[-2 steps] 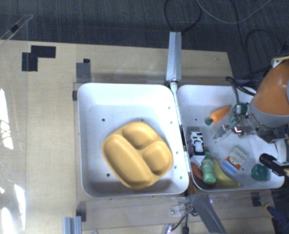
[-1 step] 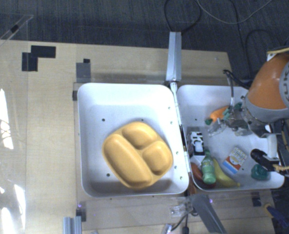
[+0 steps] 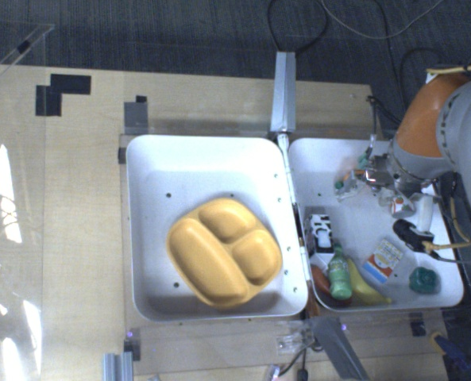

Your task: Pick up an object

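Bottle (image 3: pixel 340 275) and banana (image 3: pixel 365 287) lie at six o'clock in the right bin (image 3: pixel 314 159), untouched. My tool (image 3: pixel 372 175) hovers at twelve o'clock; I cannot tell its state. Picking remains undone.

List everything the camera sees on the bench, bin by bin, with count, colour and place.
Three-lobed yellow plastic tray: one, yellow, left bin, towards its near side.
Left white bin: one, white, bench centre.
Right white bin: one, white, beside the left bin.
Small black-and-white box: one, right bin, by its left wall.
Green bottle: one, green, right bin, near edge.
Yellow banana: one, yellow, beside the bottle.
Blue-and-white carton: one, right bin, near edge.
Round teal object: one, teal, right bin's near right corner.
Gripper: one, grey, above the right bin.
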Robot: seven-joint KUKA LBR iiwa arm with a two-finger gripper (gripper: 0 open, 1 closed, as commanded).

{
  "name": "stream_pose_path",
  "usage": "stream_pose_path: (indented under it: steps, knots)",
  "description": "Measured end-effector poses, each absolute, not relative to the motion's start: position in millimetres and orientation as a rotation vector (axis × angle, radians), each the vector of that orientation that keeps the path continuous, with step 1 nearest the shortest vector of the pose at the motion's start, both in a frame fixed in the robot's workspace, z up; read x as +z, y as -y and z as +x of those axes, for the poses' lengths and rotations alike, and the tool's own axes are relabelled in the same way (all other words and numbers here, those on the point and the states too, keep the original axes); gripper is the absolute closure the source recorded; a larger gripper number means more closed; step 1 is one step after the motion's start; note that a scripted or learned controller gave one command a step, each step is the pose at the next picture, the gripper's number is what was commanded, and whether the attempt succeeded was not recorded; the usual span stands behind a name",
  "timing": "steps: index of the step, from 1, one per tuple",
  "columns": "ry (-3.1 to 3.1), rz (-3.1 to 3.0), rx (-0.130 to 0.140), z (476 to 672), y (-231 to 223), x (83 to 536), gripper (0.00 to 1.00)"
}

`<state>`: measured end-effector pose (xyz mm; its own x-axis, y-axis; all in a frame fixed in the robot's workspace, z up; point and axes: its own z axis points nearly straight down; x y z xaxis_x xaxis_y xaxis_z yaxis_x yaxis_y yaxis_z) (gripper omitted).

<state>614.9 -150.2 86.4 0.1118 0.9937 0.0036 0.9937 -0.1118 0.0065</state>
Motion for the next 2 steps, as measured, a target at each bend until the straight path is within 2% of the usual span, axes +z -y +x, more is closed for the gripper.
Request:
stream_pose_path:
  steps: [1, 2]
  knots:
    - [-2.215, 2.306, -0.017, 664.8, 173.3, 85.0, 0.00]
    - [-2.063, 2.450, -0.007, 669.1, 175.2, 84.5, 0.00]
